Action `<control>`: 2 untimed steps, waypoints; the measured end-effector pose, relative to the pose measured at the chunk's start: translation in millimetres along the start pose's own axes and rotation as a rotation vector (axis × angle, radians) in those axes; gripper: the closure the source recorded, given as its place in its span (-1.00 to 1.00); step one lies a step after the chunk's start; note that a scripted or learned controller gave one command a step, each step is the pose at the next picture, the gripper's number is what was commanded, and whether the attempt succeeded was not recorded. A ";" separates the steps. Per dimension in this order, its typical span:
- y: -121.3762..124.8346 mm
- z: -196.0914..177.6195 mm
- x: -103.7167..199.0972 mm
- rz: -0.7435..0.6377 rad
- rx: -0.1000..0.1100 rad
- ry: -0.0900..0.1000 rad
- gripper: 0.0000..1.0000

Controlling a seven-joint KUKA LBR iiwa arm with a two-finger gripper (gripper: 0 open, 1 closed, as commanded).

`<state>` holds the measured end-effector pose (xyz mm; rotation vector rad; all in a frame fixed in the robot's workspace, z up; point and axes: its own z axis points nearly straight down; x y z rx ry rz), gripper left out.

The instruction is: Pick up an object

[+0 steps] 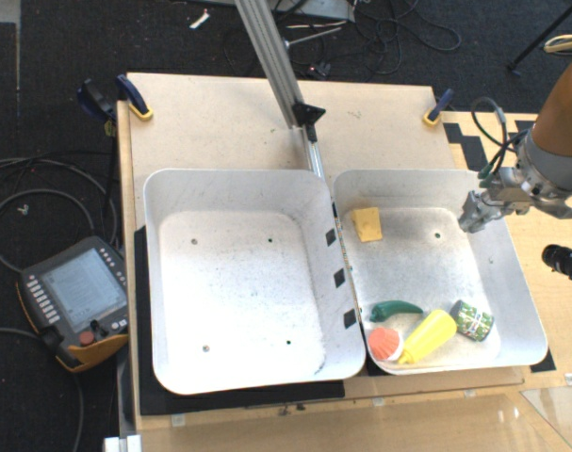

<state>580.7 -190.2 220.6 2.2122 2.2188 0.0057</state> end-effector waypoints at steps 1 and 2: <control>2.0 -44.2 -0.3 -0.001 0.002 0.001 1.00; 5.3 -31.2 49.6 -0.004 0.009 0.004 1.00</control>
